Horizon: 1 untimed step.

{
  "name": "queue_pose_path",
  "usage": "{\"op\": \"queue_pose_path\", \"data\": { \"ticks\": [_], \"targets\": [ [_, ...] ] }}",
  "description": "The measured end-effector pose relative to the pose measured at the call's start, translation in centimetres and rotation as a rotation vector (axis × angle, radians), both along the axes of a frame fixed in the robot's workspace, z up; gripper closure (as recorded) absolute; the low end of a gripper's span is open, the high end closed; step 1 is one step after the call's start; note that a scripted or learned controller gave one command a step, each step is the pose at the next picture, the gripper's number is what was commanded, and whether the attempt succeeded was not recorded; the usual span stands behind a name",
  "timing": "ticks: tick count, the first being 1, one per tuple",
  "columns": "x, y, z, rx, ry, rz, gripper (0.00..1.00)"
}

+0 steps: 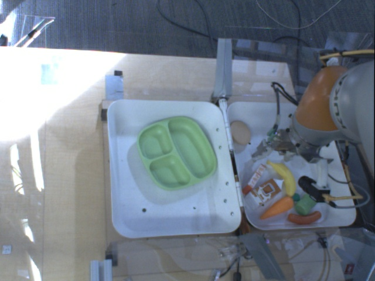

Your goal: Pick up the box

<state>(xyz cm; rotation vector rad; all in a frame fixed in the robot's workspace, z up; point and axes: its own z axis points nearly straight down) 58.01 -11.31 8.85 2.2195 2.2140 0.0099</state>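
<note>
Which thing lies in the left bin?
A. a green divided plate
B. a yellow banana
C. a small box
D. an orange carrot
A: the green divided plate lies alone in the left bin, while the banana, carrot and box are together in the right bin.

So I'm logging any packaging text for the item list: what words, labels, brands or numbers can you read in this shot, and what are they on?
No text can be read.
Small white and orange printed box in the right white bin: has printing, too small and blurred to read.
Blue tag on the wooden bench: washed out by glare, unreadable.
</note>
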Motion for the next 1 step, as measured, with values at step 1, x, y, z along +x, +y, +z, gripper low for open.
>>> {"op": "queue_pose_path", "data": {
  "ticks": [1],
  "targets": [
    [5.52, -3.7, -0.14, -0.003, -0.001, 0.026, 0.0]
  ]
}}
